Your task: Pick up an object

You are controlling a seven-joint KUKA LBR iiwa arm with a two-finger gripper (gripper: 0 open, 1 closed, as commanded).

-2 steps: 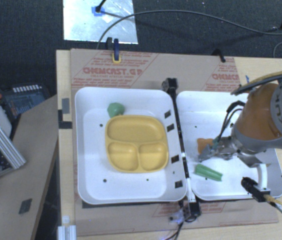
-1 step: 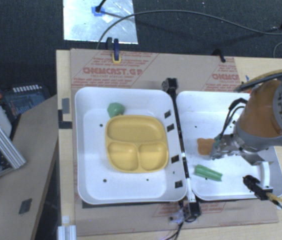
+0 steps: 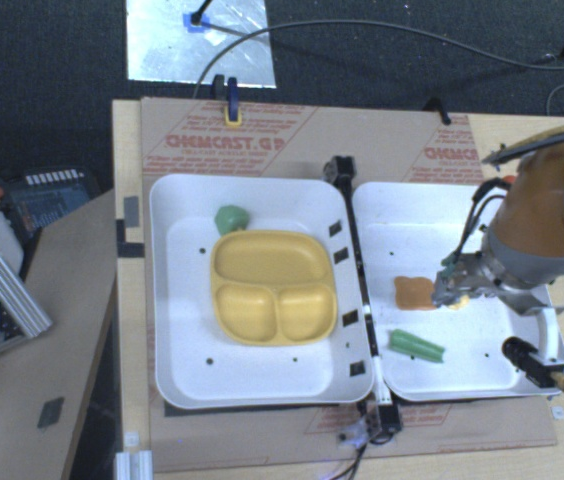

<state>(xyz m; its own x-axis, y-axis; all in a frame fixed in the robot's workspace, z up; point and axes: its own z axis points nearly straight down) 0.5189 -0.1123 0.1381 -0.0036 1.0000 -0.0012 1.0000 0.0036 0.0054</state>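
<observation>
On the desk (image 3: 292, 128), the right bin (image 3: 402, 203) holds, nearest the camera, a green elongated piece (image 3: 417, 345) lying flat on the white floor. Just behind it lies an orange, flattish, irregular chunk (image 3: 413, 293), roughly squarish with soft edges. The claw (image 3: 449, 290) sits low at that chunk's right edge, touching or nearly so; whether its fingers are spread or pinched cannot be told from this angle. The left bin (image 3: 177, 268) carries a yellow three-compartment tray (image 3: 267, 286) across its middle. Beyond the tray, against its far-left corner, rests a small rounded green lump (image 3: 231, 218).
</observation>
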